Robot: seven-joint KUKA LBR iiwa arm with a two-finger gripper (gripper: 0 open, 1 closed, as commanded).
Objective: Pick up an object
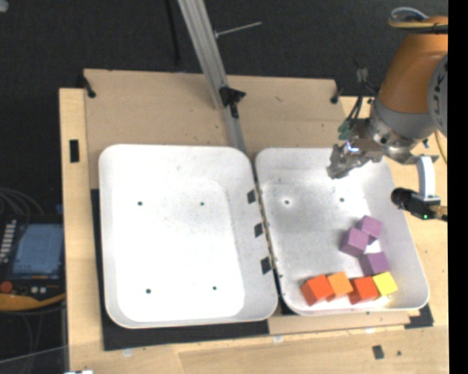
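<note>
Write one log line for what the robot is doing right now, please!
stage: approach | tool: over far end of right bin, nothing seen held | blocks: clustered at near right of right bin | left bin: no blocks

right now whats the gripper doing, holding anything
Gripper: over the far end of the right bin, away from the blocks; nothing visible in it, open or shut cannot be told.

The right bin [296,209] lies bare across its far and left parts; blocks [359,263] crowd its near right corner, purple ones just beyond the orange and yellow row along the near wall.
</note>
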